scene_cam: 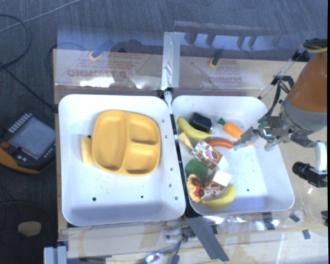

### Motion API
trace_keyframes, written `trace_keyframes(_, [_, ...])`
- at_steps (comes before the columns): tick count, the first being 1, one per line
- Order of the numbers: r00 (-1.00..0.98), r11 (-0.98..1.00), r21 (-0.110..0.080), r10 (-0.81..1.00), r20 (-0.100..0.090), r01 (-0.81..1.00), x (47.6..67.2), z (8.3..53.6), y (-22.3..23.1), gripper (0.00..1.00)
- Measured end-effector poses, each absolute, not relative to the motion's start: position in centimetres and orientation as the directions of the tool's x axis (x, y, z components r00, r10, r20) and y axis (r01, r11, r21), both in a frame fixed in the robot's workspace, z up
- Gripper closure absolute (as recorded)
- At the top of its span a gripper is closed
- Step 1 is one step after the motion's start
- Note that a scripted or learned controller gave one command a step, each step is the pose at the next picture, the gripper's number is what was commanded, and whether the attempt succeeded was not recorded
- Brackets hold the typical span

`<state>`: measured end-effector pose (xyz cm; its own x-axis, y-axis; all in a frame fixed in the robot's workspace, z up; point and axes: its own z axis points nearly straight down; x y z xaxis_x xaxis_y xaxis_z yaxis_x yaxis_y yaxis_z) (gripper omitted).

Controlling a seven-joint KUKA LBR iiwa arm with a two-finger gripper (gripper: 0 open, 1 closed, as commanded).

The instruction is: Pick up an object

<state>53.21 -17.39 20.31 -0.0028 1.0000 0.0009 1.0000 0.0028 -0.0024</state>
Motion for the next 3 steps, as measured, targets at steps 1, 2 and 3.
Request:
trace_keyframes(1, [0.106, -0.106, 0.026, 0.994, -0.004, 0.994, 58.8, 10.6, -16.3, 0.00])
trace_keyframes(2, [-0.005, 0.005, -0.001, 1.000, -0.003, 1.000, 61.8, 9.6, -19.1, 0.00])
trace_keyframes(3, [-0.007, 0.007, -0.003, 1.000, -0.005, 1.000, 61.8, 10.5, -19.0, 1.00])
